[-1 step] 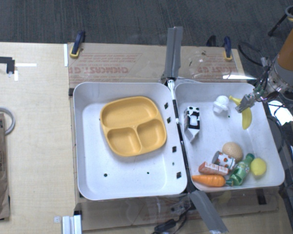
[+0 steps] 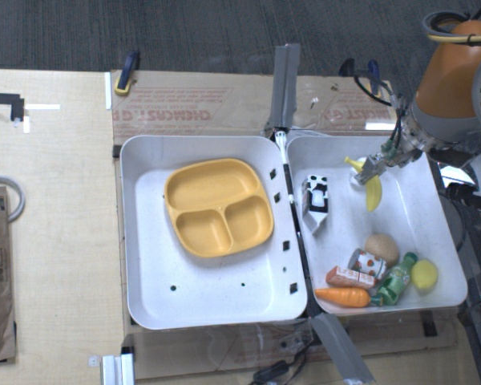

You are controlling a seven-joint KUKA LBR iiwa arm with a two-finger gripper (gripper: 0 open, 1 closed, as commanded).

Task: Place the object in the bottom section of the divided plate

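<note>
Nearest, an orange plastic carrot (image 2: 342, 297) lies at six o'clock in the right white bin (image 2: 444, 239). The yellow three-section plate (image 2: 219, 207) sits in the left bin. Farther, at one o'clock, the gripper (image 2: 374, 169) clamps a yellow banana (image 2: 372, 191).

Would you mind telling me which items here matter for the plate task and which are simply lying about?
Belongs to the job:
- yellow divided plastic plate in the left white bin
- yellow banana at the gripper

Lying about, right bin:
- black-and-white cow-pattern carton
- orange carrot
- green bottle
- yellow lemon
- brown round potato
</note>
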